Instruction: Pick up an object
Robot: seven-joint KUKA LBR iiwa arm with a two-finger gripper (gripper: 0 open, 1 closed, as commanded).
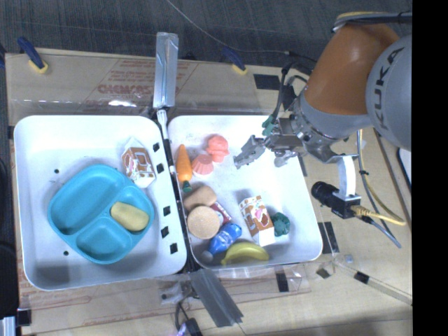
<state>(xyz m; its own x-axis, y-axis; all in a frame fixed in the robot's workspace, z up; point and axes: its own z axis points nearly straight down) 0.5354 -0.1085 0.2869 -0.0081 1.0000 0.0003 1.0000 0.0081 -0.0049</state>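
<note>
My claw hangs open, gripping nothing, over the right bin holding carrot and banana.

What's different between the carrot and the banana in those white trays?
The carrot is orange with a green tip, while the banana is yellow-green. The carrot is straight and lies lengthwise along the divider wall; the banana is curved and lies crosswise at the near edge. The carrot sits near two pink items; the banana is tucked against a blue item and a small carton. Both lie in the right bin.
</note>
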